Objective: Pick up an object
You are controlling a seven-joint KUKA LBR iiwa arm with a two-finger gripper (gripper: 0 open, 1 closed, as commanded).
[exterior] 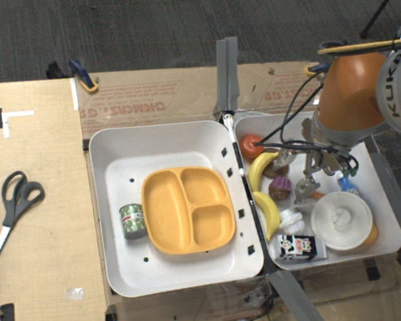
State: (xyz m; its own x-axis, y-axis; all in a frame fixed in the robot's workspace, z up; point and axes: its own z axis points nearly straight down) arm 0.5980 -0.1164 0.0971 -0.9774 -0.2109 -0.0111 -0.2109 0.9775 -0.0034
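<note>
The left bin (114, 221) holds a yellow divided plate (188, 209) with a small can (132, 221) at its left. In the right bin (388, 240), the gripper (306, 185) hangs with fingers spread apart and grasping nothing, right of two bananas (263, 192), beside a white lid (341, 219).

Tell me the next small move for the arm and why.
Probably lower the pincer straight down. It hangs over the right bin with nothing visibly between its fingers, above a gap among the purple object, the white bowl and the bananas, so something graspable lies just beneath.
</note>
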